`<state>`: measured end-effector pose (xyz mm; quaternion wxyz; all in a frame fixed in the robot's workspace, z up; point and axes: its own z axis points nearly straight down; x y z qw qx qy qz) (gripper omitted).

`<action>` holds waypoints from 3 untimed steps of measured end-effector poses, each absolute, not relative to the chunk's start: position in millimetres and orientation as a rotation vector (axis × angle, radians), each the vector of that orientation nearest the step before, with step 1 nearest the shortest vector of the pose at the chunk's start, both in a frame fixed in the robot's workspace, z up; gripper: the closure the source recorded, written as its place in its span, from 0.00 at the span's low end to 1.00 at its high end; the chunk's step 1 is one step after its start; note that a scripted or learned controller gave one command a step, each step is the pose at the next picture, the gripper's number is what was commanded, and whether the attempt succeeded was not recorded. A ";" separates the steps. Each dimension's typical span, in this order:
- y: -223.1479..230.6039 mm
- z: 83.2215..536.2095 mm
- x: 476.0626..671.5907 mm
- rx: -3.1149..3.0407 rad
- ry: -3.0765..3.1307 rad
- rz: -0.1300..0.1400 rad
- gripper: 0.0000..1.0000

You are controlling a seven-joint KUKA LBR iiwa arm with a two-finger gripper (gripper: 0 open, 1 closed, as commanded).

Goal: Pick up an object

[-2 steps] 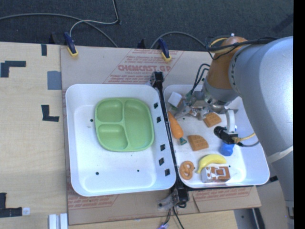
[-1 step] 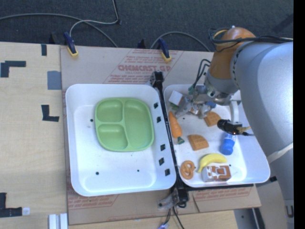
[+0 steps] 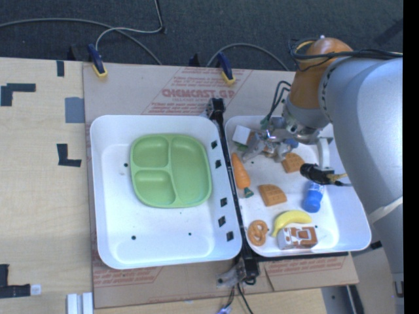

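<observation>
Objects for the pick lie spread across the right-hand bin (image 3: 342, 226), one of two white bins side by side. The gripper (image 3: 267, 142) hangs low over that bin, close to its far edge and left of centre. Whether it is spread or pressed together cannot be told; metal parts and cables blur together there, and no object is clearly pinched in it.

Just left of the gripper, in the bin's far left corner, sits a small grey block (image 3: 242, 135). Just right of the gripper and a little nearer lies a small orange piece (image 3: 292, 162). A carrot (image 3: 240, 172) lies along the left edge, nearer than the block.

A tan cracker (image 3: 272, 193) lies flat around the bin's middle. A blue cup (image 3: 313, 197) sits to the cracker's right, toward the right edge. Nearer, a banana (image 3: 291, 220) curves just behind a small brown and white box (image 3: 298, 237), which sits by the near edge. A pretzel (image 3: 257, 231) lies in the near left corner, just beside the banana.

The grey arm (image 3: 366, 123) fills the right side, above the bin's right edge.

The left-hand bin (image 3: 163, 237) holds a green tray (image 3: 171, 170) with three compartments, lying flat toward its far edge.
</observation>
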<state>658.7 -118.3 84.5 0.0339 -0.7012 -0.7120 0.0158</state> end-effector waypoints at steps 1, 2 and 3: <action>-117.6 83.0 658.2 -2.177 -2.195 0.056 0.00; -120.3 82.4 662.8 -2.194 -2.208 0.028 0.00; -121.7 91.3 660.8 -2.189 -2.206 0.042 1.00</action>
